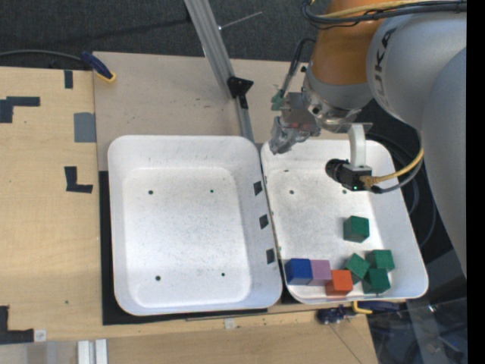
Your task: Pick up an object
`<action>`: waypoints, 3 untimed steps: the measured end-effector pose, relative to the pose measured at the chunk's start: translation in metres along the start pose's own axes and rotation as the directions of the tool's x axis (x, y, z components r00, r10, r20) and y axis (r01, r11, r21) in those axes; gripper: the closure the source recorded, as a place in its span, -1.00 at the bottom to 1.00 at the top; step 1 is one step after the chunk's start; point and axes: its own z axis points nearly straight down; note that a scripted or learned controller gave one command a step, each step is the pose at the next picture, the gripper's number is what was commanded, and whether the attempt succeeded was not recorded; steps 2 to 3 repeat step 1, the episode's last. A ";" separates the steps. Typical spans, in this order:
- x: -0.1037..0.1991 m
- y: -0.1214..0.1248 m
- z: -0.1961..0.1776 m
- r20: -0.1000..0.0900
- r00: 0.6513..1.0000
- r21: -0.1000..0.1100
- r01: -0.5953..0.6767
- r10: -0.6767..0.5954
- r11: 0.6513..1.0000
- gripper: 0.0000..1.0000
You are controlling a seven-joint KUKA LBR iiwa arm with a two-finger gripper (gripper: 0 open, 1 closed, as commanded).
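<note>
Nearest you, along the right bin's (394, 203) front wall, sit the blocks: a blue block (298, 270), a lilac block (320, 270), an orange block (340, 281) and three green blocks (371, 268) bunched together, with a fourth green block (356, 227) alone. All lie well in front of the gripper (285, 139), which hangs over that bin's far left corner. You can't tell from here how its jaws stand. Left of it lies the left bin (121, 226).
</note>
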 end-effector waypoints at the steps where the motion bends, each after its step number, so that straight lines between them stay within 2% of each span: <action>1: 0.053 0.010 0.000 0.000 1.000 0.000 0.000 0.000 1.000 1.00; 3: 0.053 0.010 0.000 0.000 1.000 0.000 0.000 0.000 1.000 1.00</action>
